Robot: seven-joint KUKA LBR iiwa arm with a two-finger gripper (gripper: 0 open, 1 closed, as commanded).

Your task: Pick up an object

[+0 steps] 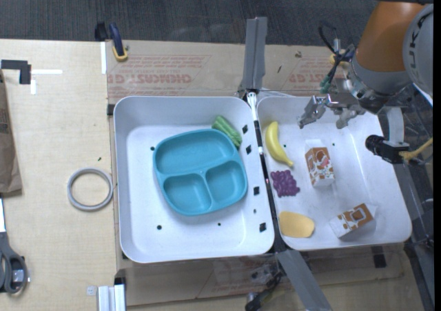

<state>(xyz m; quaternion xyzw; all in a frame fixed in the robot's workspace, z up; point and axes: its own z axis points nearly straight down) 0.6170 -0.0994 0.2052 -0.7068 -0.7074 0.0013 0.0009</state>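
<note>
The right bin [386, 234] holds a yellow banana [273, 143], a bunch of purple grapes [284, 183], a small white and brown carton [320, 165], a second carton [355, 219] lying tilted near the front right, and a yellow oval piece [297, 224] at the front. My gripper [325, 112] hangs over the back of this bin, above and behind the first carton. Its two fingers stand spread apart with nothing between them.
The left bin [131, 220] holds a blue divided plate [200, 171] and a green vegetable [227, 129] at its back edge. A grey ring [89, 188] and scissors [10, 269] lie on the bench to the left. A metal divider [254, 54] stands between the bins.
</note>
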